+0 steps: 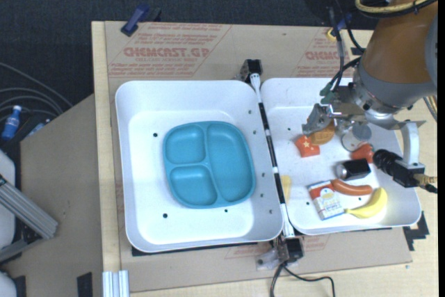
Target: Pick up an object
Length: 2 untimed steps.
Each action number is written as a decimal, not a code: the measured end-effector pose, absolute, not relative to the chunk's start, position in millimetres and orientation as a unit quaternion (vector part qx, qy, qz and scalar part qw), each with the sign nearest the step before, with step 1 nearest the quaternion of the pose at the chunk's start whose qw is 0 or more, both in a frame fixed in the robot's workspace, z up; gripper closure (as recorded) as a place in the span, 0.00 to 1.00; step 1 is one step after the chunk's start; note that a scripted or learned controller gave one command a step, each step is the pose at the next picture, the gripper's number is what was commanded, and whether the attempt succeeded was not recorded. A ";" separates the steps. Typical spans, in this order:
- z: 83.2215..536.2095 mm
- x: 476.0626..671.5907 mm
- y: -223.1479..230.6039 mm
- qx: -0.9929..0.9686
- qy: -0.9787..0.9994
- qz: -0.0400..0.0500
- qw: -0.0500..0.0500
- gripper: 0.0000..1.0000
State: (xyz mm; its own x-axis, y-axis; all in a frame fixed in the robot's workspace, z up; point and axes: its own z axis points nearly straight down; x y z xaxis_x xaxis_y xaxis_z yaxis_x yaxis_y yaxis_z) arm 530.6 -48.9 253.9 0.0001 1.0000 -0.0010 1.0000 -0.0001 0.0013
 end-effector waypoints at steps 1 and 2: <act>262.4 494.2 -69.3 0.707 0.707 -0.001 -0.001 1.00; 263.1 493.5 -49.3 0.707 0.707 -0.001 -0.002 1.00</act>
State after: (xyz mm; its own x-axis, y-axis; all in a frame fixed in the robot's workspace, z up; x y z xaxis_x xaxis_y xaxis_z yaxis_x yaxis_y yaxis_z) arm 493.5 -49.3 263.1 -0.0007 1.0000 0.0014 1.0000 0.0007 -0.0030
